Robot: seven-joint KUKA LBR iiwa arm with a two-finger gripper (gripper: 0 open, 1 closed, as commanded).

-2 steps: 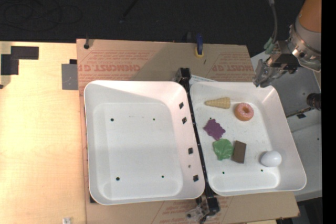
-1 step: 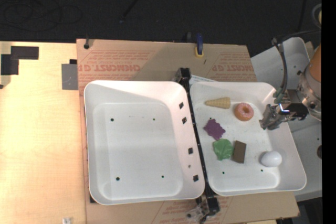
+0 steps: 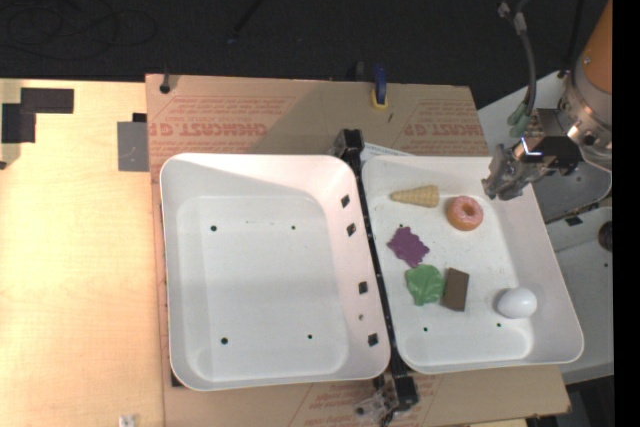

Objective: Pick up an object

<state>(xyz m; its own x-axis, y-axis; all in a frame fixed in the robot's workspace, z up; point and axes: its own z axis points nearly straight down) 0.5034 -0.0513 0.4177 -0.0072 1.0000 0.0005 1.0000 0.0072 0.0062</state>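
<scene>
Objects for the pick all lie in the right bin (image 3: 548, 260), six of them spread over its white floor. Toward the far side a pale cone (image 3: 416, 197) rests on its side, pointed end to the left of the camera view. Just beside it on the right sits a pink-glazed doughnut (image 3: 465, 213). Nearer the middle of the bin a purple piece (image 3: 407, 244) lies flat, and below it a green leafy piece (image 3: 425, 284) touches a small brown block (image 3: 456, 289) on its right. A white egg-shaped thing (image 3: 516, 302) rests apart from these, toward the bin's near right corner.

The left bin (image 3: 262, 270) stands beside the right one, their inner walls meeting along a row of black clips. Both bins rest on a sheet of cardboard (image 3: 300, 118) laid on the pale wooden surface (image 3: 70, 255).

The gripper (image 3: 503, 181) hangs over the far right corner of the right bin, close to its rim and to the right of the doughnut, apart from it. Nothing sits in the jaws. They are dark and small against the bin wall, and whether they stand apart or together cannot be told. The grey arm (image 3: 590, 120) with its orange band reaches in from the right edge.
</scene>
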